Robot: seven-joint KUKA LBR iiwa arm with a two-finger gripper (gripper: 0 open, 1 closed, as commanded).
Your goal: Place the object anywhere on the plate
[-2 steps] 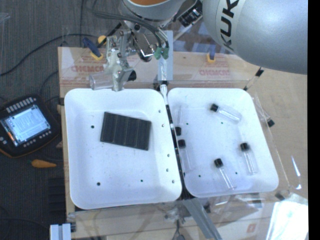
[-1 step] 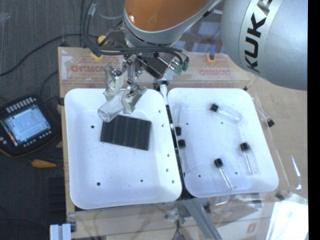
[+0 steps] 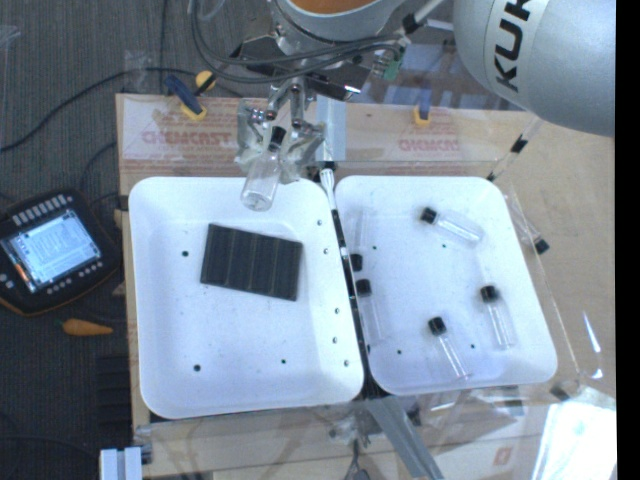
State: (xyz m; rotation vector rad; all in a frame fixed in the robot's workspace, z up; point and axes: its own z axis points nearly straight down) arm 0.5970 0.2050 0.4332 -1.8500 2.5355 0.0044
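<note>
Clearly we have the clear vial [image 3: 259,182] pinched near its black cap in the gripper [image 3: 278,148], hanging above the dark plate's [image 3: 251,261] far edge; light, slick, breakable glass.

Gripper [image 3: 268,158] is hanging over the far edge of the left bin [image 3: 160,368], gripping a clear vial [image 3: 261,182] between its fingers, vial pointing down and tilted. Dark ribbed plate [image 3: 251,262] is lying flat in the left bin, just below the vial, apart from it. Right bin [image 3: 520,358] is holding more black-capped vials [image 3: 449,224], scattered. Pendant [image 3: 50,251] is sitting left of the bench.
</note>
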